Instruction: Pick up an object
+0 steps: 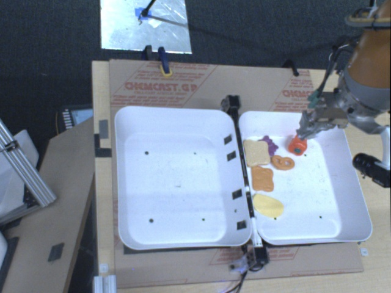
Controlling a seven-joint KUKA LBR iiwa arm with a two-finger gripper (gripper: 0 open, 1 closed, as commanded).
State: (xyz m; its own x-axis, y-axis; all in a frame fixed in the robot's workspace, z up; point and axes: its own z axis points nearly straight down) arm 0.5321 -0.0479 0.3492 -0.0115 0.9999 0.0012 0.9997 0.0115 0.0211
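Several small toy foods lie in the right bin [342, 221]. A red-orange round piece [298, 146] sits at the bin's back middle, directly beneath the tip of my gripper [305, 133], which touches or nearly touches its top. To the left lie a tan bread slice [256, 152] and a purple piece [269, 143]. An orange pretzel-shaped piece [283, 162] lies just in front of the red one. An orange slab [263, 178] and a yellow oval [268, 205] rest closer to the front, near the divider.
The left bin [177, 176] lies beside the right one, separated by a black hinged divider [239, 163]. A black fitting [369, 166] juts over the right bin's right rim. The arm's grey and orange body [366, 72] hangs over the back right corner.
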